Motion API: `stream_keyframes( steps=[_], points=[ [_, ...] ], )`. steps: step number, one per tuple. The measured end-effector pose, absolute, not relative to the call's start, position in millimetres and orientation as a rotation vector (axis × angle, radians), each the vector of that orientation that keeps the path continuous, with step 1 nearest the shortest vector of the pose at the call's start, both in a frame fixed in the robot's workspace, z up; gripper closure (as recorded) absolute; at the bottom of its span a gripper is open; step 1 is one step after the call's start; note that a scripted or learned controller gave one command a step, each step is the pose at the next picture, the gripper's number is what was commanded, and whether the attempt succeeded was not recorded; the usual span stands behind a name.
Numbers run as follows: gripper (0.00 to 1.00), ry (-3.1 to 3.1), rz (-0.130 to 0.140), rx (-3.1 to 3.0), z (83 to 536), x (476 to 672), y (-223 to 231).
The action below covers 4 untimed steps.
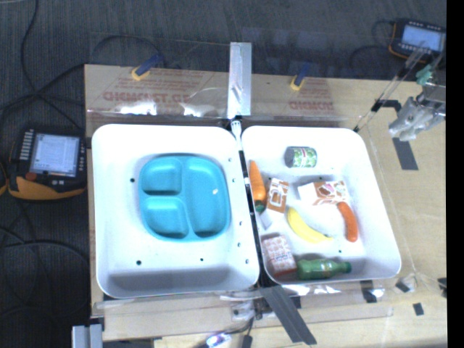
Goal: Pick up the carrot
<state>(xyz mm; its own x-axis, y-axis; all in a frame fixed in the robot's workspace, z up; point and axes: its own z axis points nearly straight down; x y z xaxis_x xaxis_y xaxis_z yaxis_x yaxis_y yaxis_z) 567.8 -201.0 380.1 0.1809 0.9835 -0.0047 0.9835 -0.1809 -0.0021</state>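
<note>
Gripper up outside the bin's far-right corner, grip state unclear; carrot far left of it, past can and carton

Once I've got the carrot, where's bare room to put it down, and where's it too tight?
Free: the blue tray's compartments in the left bin, plus white floor around it. In the right bin, a bare strip between the can and far wall. Crowded: the carrot lies against the divider, with cartons, banana, sausage and green bottle close.

The gripper hangs at the view's upper right, tilted.
</note>
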Motion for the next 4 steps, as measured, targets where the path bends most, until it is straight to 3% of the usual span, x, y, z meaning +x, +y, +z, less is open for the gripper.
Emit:
stream_keyframes(
  steps=[1, 2, 3, 4],
  points=[
    [1.0, 2.15, -0.008, 2.29, 310, 508.3, -220],
    [1.0, 2.354, -0.005, 2.076, 435, 540.3, -195],
    [1.0, 2.542, -0.006, 1.841, 434, 618.7, -224],
    [1.0, 2.749, -0.007, 1.513, 435, 669.3, -223]
  ],
)
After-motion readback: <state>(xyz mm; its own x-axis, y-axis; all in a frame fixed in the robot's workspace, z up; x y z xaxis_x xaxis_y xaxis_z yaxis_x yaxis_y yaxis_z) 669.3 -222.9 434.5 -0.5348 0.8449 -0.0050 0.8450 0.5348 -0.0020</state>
